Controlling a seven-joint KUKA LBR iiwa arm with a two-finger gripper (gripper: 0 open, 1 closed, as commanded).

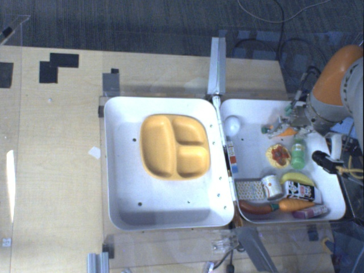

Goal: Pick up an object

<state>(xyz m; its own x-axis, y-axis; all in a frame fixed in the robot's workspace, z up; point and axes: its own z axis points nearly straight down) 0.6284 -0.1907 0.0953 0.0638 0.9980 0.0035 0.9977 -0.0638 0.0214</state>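
Objects for picking are crowding the right bin (335, 209), which is sitting beside the left bin (114, 169) on a pale wooden bench (51, 152), with dark carpet and a looping cable running beyond the far edge. A yellow divided tray (174, 145) is lying alone in the left bin, leaving bare white floor all around it. In the right bin, a white ball (232, 124) is resting at the far left corner, a green bottle (298, 154) is standing beside a red-and-yellow disc (279, 155), and a banana (297, 178), a small can (271, 187) and a carrot (296, 205) are packing the near edge. The gripper (286, 123) is hanging over the far side of the right bin, just above small clutter; whether it is wide or narrow, I cannot tell.
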